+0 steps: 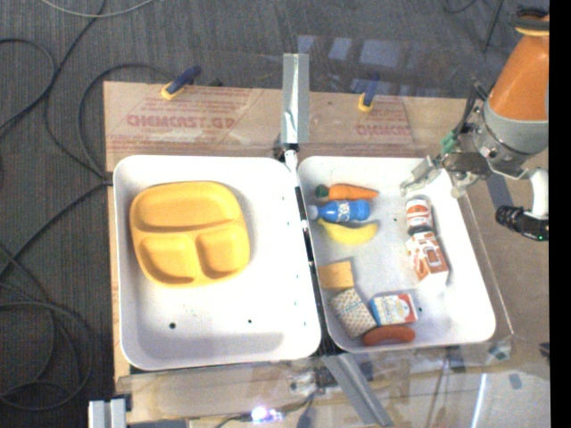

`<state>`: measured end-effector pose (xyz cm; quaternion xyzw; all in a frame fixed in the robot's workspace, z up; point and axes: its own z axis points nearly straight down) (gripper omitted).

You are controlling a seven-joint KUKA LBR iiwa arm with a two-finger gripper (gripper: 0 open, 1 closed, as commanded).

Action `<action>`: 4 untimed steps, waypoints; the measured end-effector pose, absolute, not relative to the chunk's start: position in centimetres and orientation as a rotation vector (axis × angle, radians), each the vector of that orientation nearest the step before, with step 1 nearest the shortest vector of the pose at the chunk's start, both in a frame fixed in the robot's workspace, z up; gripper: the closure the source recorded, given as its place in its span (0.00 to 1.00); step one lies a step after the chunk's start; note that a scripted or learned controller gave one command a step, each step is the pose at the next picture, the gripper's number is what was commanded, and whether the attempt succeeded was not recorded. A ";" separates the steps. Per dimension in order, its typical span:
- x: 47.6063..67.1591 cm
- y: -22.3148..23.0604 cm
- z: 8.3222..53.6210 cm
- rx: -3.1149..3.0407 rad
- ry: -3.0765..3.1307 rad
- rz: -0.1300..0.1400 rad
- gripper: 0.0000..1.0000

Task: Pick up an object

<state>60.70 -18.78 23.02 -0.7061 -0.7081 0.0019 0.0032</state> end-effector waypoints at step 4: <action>67.1 -21.2 9.4 -2.160 -2.266 0.013 1.00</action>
